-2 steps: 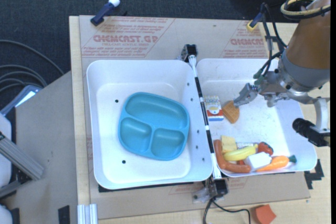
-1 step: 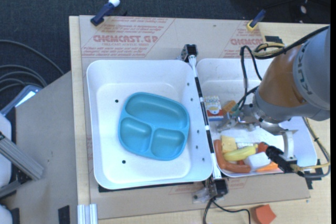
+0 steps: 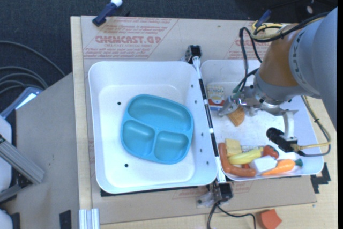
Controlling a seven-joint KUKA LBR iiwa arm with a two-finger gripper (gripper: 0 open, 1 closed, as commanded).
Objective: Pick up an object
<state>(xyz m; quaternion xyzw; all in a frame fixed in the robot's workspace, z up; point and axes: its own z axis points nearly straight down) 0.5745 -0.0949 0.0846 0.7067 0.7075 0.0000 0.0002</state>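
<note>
On the surface (image 3: 139, 40) sit two white bins side by side. The left bin (image 3: 107, 115) has a blue plate (image 3: 156, 128) in it. The plate has three parts and lies flat near the middle of the bin.

The right bin (image 3: 225, 69) has the toy food in it. Down at the 6 o'clock end of this bin lies a pile: a yellow banana (image 3: 245, 157), a pale yellow block (image 3: 233, 146), a red sausage (image 3: 236, 170), a white block (image 3: 263, 164), an orange carrot (image 3: 281, 167) and a small red piece (image 3: 271, 152). They touch each other. A small white cup with a red label (image 3: 216, 94) stands at the 10 o'clock side of the bin, near the wall between the bins.

The grey arm (image 3: 316, 59) comes in from 3 o'clock, and its orange band (image 3: 276, 64) shows above the wrist. The tool (image 3: 235, 108) is low over the middle of the right bin. A small tan piece (image 3: 237, 117) lies right at the tip of the tool, on its 6 o'clock side. It looks like it touches the tip, but I cannot tell if the tool grips it, and I cannot tell if the tool is released or clenched. The cup is just beside the tool at 10 o'clock. The food pile is apart from the tool, toward 6 o'clock.

A blue and white marker (image 3: 107, 10) lies at the 11 o'clock corner of the surface.
</note>
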